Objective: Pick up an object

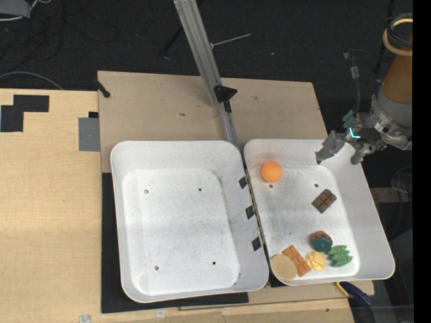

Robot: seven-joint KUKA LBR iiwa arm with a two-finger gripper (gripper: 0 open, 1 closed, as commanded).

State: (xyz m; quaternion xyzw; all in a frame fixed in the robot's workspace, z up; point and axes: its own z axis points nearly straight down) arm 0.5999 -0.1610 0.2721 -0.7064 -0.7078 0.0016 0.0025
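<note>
White plastic bin, right [377,247]: holds a round orange ball [271,171], a flat brown chocolate block [324,200], and near the front rim a clustered tan disc, orange wafer, yellow lump and green pieces. Pincer [343,147] above the bin's far right corner, fingers spread apart, gripping nothing.

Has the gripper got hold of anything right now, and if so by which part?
Nothing is held. The gripper hangs open over the far right rim of the right bin, with no object between its fingers; the orange ball lies untouched in the bin.
</note>
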